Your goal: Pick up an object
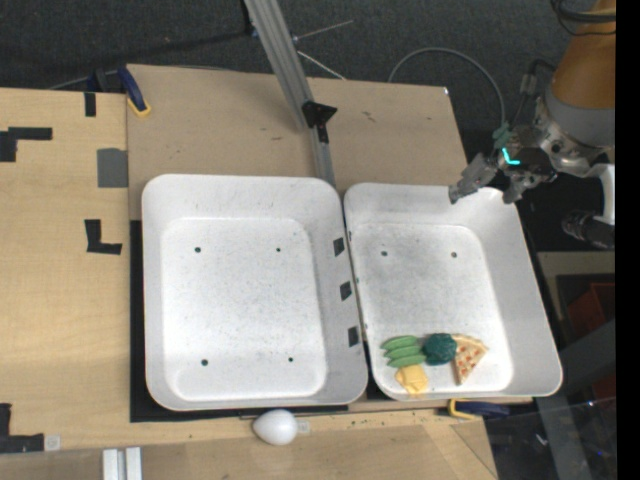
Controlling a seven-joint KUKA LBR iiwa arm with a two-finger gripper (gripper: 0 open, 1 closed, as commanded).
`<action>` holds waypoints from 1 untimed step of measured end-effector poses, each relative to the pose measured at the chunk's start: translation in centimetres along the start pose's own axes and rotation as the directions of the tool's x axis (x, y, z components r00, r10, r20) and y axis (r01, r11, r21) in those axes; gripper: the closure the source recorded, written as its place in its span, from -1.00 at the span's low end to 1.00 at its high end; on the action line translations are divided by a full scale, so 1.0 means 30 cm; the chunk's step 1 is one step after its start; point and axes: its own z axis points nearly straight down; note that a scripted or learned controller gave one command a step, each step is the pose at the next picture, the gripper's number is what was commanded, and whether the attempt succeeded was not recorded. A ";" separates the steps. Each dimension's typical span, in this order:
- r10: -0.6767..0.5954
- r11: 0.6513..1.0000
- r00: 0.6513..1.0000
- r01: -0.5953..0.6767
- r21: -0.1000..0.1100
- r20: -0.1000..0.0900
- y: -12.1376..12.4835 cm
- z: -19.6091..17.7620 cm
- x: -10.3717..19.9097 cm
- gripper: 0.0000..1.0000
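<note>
White right bin (pixel 500 268): green pieces (pixel 403 349), dark-green lump (pixel 438 347), pizza slice (pixel 468 356), yellow piece (pixel 412 378) clustered near front edge; end effector (pixel 487 181) over far right corner, well apart, grip state indiscernible.

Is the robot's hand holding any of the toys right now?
No. The hand hangs over the right bin's far corner, nothing between its fingers; the toys lie at the near edge.

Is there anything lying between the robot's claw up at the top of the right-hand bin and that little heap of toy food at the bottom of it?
No. In the camera view, just bare speckled floor of the right bin separates the gripper from the toy food.
</note>
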 end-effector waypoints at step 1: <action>0.000 1.000 1.000 0.000 -0.004 0.001 0.002 -0.008 0.000 -1.00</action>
